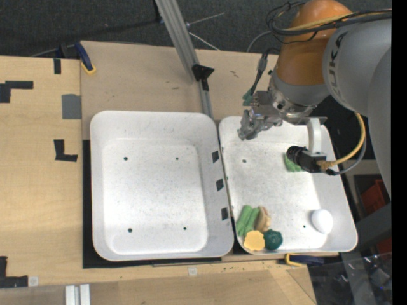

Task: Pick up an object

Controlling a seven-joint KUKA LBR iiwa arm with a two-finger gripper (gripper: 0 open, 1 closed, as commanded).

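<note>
Claw (249, 129) over right bin (289, 199) far corner, grip state unclear. Toys (257, 227) at near edge: light, likely soft; take by sides.

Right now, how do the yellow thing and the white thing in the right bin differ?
The yellow object is flat-topped and sits pressed against other items at the right bin's near left corner. The white object is rounded, pale enough to blend with the bin floor, and lies alone toward the near right corner. Both are small and lie away from the end effector.

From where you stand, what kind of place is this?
Probably a robotics lab test bench: a grey arm reaches over two white bins, one holding small toy-like objects, on a wooden benchtop marked with tape.
</note>
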